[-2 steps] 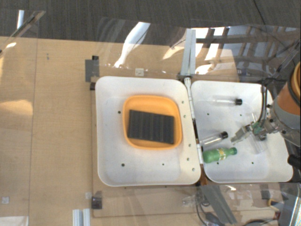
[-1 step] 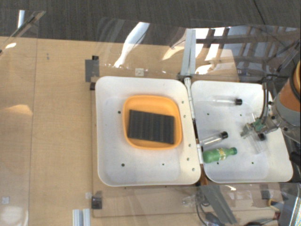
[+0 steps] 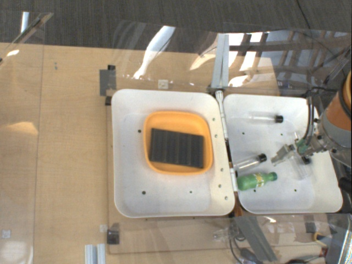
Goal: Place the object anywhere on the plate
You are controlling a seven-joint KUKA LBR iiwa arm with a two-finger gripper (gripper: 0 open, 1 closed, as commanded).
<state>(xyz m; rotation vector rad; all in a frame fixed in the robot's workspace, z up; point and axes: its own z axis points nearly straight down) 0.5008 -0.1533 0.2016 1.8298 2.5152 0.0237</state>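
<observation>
The table [image 3: 60,147] carries two white bins side by side. In the left bin [image 3: 165,202] lies an orange plate [image 3: 177,122] with a dark ribbed insert [image 3: 177,148] on it. In the right bin [image 3: 286,199] there are three things: a green bottle [image 3: 256,180] lying on its side near the left wall, a clear tube with a black cap [image 3: 250,161] just above it, and another clear capped tube [image 3: 265,116] near the far side. The gripper [image 3: 285,154] is over the right bin, to the right of the bottle and apart from it. I cannot tell if it is spread or pressed together; nothing shows between its tips.
</observation>
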